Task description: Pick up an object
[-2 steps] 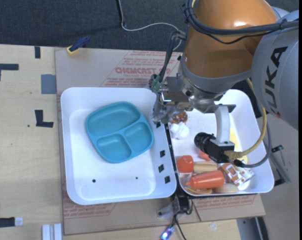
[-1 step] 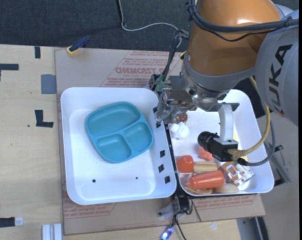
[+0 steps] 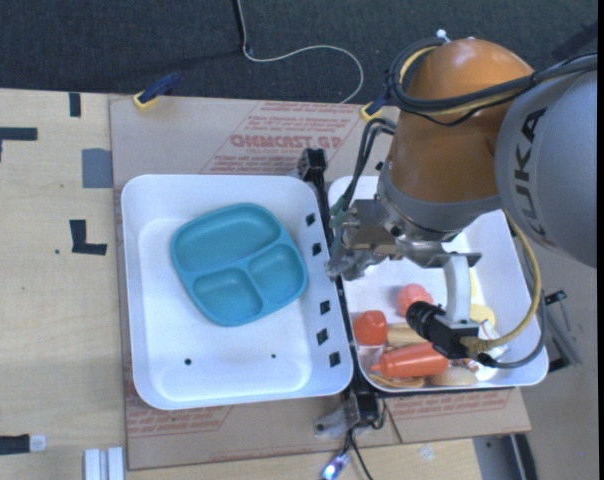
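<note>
My gripper point(image 3: 350, 253) hangs low over the left edge of the right bin point(image 3: 510, 236), close to the wall between the two bins. The arm's big orange and grey body covers much of that bin. In front of the gripper lie a small orange-red piece point(image 3: 369, 326), a pinkish-red piece point(image 3: 414, 296) and a long orange-red carrot-like thing point(image 3: 410, 362). A yellow piece point(image 3: 480, 317) peeks out at the right. I see nothing between the gripper's tips.
The left bin point(image 3: 147, 268) holds a blue divided plate point(image 3: 239, 262), lying flat and slightly turned. Both bins rest on a cardboard sheet point(image 3: 272, 138). A thin white cable point(image 3: 302, 58) loops across the dark floor behind.
</note>
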`<state>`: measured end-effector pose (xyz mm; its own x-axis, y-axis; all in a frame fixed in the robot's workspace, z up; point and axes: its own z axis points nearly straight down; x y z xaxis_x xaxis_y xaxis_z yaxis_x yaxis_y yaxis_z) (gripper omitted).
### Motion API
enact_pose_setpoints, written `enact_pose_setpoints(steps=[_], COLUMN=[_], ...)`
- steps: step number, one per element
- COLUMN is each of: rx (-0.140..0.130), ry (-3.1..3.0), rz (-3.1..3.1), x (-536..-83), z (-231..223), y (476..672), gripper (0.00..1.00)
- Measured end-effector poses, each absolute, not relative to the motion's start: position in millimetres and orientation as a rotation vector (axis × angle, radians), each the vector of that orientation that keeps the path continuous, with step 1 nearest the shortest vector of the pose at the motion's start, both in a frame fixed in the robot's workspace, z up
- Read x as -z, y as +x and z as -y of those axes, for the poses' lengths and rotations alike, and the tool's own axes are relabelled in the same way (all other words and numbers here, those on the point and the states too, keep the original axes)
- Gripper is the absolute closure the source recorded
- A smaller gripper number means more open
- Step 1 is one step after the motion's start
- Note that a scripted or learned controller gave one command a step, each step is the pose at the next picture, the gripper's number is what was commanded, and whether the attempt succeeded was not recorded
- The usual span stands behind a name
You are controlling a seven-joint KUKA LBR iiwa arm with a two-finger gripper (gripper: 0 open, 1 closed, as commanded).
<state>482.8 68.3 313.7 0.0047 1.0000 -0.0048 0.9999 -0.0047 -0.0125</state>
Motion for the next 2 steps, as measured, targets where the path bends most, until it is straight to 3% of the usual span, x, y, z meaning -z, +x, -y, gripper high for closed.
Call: enact_pose_setpoints(steps=[1,2], rx=[-0.011,-0.003], ry=[-2.22,-2.22], rz=[2.219,2.222], x=[-296,-330], z=[-72,-65], y=[483.6,484.3], gripper=[1.0,1.0])
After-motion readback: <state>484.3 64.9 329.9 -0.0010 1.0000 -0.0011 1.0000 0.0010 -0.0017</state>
